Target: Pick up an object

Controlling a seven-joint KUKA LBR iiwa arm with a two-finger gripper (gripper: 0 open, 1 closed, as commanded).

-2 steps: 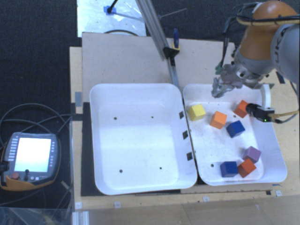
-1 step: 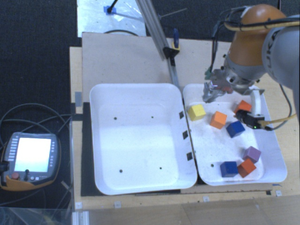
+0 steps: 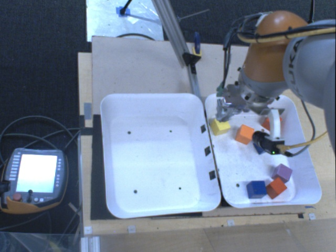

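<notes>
The gripper (image 3: 224, 109) sits low over the right bin (image 3: 310, 193), at its upper left corner, directly above and touching or nearly touching the yellow block (image 3: 220, 126). Finger opening: cannot tell. An orange block (image 3: 244, 134) lies just beside. Blue (image 3: 256, 189), red-orange (image 3: 276, 188) and purple (image 3: 282, 171) blocks cluster near the front wall
</notes>
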